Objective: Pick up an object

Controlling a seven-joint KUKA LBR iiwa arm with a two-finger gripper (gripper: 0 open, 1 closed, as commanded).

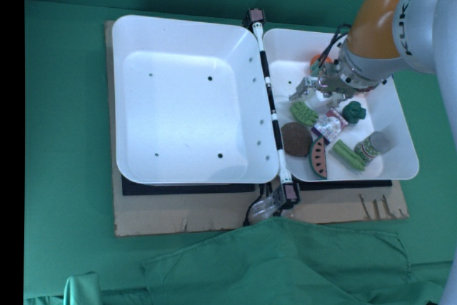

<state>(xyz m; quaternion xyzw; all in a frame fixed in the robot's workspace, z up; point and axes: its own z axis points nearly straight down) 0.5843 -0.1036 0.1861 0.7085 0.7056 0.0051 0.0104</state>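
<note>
We are looking first at the near edge of the right bin [403, 171], where the toys are crowding together: a watermelon slice [318, 158] lying with its long axis running near to far, a brown round disc [295, 139] just to its left, a green ridged piece [348, 155] slanting toward the near right corner, and a small grey-capped can [372, 146] just beyond it. A step farther in, a small white packet [329, 127] is sitting between them and a green corn-like piece [304, 113], whose long axis is slanting from far left to near right. We are judging that corn-like piece the likeliest target, since it is lying just below and slightly left of the gripper [319, 88]. We are seeing the gripper's metal fingers [303, 86] standing apart above the bin floor, with nothing between them. A dark green broccoli-like toy [353, 111] is resting to the right, and something orange [315, 59] is peeking out beyond the wrist. The left bin [143, 28] is sitting well apart from all this.
</note>
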